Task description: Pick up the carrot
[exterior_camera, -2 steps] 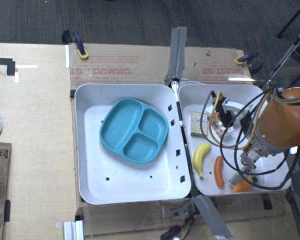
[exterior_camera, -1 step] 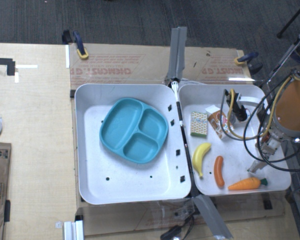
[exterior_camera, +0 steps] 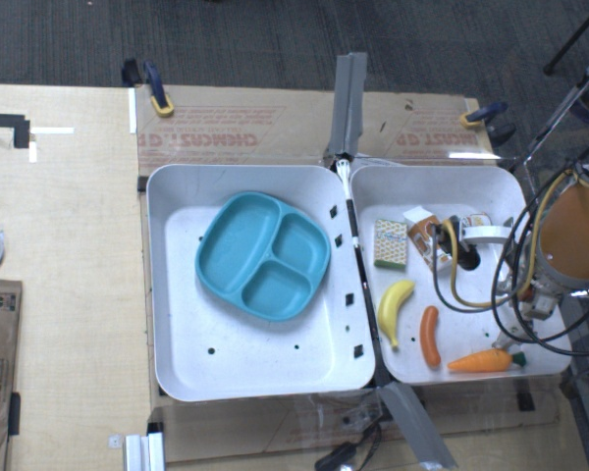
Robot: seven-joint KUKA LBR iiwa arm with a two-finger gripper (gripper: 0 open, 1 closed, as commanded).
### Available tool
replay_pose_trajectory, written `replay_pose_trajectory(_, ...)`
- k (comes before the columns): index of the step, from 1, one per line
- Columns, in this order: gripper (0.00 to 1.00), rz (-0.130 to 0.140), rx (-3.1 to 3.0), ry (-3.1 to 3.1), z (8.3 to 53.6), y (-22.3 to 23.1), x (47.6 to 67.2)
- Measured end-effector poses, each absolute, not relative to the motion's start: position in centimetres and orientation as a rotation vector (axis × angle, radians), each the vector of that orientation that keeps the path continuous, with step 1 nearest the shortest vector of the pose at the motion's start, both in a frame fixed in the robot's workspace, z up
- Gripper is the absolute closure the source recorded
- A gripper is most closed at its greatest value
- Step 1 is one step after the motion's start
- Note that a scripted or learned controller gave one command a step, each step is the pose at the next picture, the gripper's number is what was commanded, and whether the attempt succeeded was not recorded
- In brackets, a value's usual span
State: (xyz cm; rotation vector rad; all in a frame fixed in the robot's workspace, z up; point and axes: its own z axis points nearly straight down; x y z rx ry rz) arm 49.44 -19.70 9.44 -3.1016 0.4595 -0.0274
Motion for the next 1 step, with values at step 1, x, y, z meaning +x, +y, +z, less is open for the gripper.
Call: replay_pose_trajectory(1, 0.00, 0.005, -3.103, 0.446, 16.68, -18.39, 51.03)
